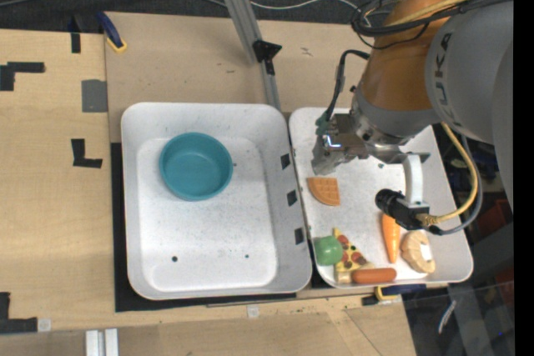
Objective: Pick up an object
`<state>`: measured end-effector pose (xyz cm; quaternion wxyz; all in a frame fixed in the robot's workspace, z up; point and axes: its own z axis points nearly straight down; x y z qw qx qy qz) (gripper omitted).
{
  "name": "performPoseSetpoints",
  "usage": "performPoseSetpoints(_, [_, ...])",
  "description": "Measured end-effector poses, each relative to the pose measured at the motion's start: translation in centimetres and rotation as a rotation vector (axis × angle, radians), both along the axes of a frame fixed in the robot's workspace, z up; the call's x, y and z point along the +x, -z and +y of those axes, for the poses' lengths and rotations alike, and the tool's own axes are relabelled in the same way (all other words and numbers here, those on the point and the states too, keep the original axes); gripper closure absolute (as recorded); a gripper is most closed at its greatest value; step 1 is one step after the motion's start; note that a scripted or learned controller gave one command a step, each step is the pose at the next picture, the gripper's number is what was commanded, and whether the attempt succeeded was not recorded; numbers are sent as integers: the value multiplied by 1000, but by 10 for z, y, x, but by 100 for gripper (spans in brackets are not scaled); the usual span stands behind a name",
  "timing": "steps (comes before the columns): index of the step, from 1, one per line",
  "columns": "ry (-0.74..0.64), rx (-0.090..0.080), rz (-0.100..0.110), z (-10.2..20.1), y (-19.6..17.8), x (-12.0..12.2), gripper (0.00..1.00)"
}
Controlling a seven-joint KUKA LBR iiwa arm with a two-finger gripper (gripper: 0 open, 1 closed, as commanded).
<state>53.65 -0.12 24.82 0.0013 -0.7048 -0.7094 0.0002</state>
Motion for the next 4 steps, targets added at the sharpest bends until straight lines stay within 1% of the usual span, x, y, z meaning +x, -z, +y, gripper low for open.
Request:
performPoseSetpoints(1, [0, 0, 0, 49, 1, 0, 100])
performPoseSetpoints(2, [1, -1, 3, 93, 25, 5, 100])
performPoseSetpoints(3, [5, -3, 2, 99, 28, -2, 100])
performPoseSetpoints(4, [5, -2, -1, 99, 15, -6, 100])
